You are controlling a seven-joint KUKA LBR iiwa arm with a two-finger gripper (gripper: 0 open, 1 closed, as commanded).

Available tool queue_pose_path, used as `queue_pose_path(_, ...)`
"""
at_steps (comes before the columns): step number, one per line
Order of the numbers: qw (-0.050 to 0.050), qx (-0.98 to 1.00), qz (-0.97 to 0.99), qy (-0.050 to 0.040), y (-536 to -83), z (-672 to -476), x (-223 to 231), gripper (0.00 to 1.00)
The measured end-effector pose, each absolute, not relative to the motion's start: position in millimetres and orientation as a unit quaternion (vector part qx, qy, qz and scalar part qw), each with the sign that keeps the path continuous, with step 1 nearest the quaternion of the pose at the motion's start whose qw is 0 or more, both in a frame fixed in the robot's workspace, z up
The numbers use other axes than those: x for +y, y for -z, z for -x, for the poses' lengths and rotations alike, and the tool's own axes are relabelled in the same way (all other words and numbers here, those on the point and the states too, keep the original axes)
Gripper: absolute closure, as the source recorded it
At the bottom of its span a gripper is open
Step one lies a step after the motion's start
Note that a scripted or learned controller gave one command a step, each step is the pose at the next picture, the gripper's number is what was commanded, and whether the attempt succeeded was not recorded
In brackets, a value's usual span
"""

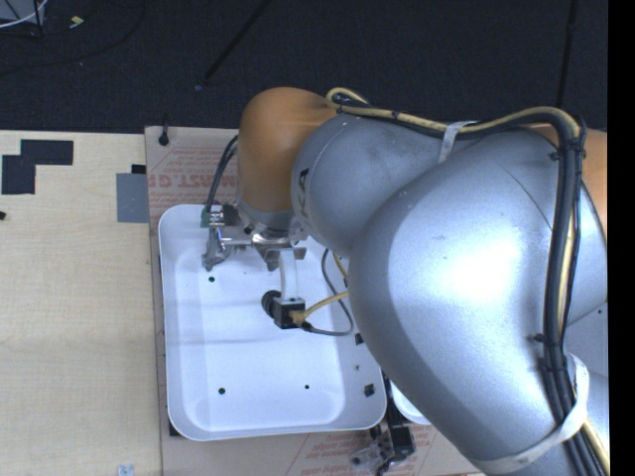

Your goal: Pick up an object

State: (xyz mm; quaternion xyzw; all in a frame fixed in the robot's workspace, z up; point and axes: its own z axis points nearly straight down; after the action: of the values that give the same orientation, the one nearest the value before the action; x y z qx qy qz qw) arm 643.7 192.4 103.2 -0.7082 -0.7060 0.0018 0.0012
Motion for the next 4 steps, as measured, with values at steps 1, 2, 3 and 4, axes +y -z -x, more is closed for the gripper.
queue_pose_path(1,0.002,-0.707,0.708,-0.0028,-112,-643.4,193,1.0)
queue_pose_path(2,0.0,-0.708,0.706,0.0013,-147,-643.8,247,1.0)
queue_pose_path(3,0.0,-0.707,0.707,0.0011,-198,-644.7,243,1.0)
queue_pose_path(4,0.001,-0.708,0.706,-0.0013,-194,-643.7,243,0.0)
